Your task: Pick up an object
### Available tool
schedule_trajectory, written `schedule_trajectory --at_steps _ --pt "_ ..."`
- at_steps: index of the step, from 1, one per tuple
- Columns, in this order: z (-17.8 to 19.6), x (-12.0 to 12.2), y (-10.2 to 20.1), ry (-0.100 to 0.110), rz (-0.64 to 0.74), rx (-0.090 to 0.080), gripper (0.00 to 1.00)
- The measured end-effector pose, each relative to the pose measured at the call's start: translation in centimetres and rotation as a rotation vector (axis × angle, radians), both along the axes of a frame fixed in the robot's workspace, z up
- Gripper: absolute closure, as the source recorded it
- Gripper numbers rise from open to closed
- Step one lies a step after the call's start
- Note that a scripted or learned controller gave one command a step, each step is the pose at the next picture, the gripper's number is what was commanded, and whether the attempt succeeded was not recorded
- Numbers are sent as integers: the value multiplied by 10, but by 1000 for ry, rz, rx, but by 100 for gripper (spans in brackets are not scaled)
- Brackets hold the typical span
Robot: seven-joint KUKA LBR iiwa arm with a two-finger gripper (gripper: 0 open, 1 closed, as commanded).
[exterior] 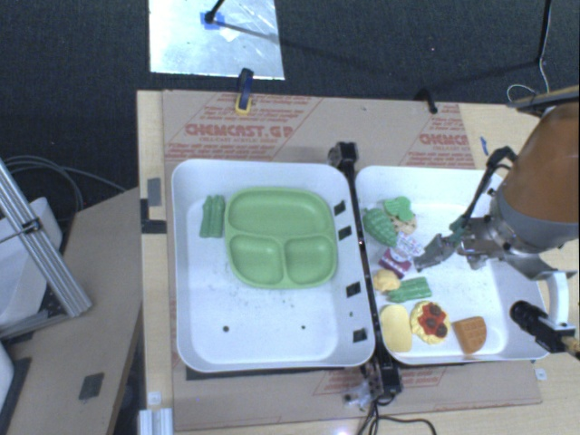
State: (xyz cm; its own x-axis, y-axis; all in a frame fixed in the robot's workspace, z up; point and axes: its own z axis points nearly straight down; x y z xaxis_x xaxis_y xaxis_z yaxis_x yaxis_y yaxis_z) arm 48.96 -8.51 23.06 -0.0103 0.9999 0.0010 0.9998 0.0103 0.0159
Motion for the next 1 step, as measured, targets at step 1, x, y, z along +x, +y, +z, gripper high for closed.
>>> schedule_trajectory --at_steps 1 --pt "3 -1 -4 9 -6 -2 100"
